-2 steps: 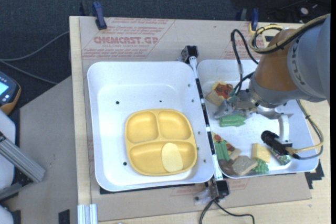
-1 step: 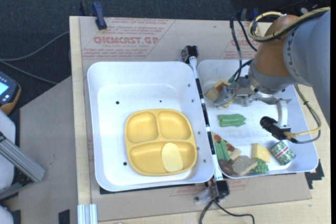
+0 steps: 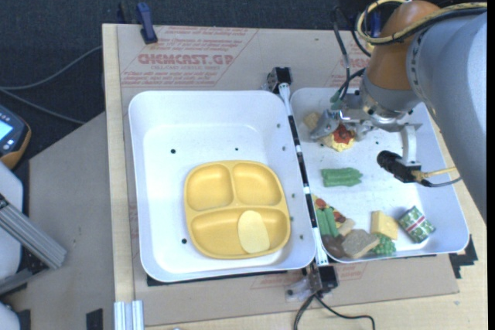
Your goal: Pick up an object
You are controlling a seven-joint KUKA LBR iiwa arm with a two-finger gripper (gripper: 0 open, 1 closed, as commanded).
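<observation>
My gripper reaches down into the far left part of the right bin, directly over a red and yellow toy food piece that lies on the bin floor. I cannot tell whether it touches the piece. A small tan piece lies just left of the gripper. A green pod-shaped item lies nearer the front. At the bin's front lie a green can, a yellow wedge, a brown bread slice and green vegetables.
The left bin holds a yellow divided plate with a pale round piece in its front compartment. A black clip sits where the bins meet at the back. A blue clamp grips the board's far edge.
</observation>
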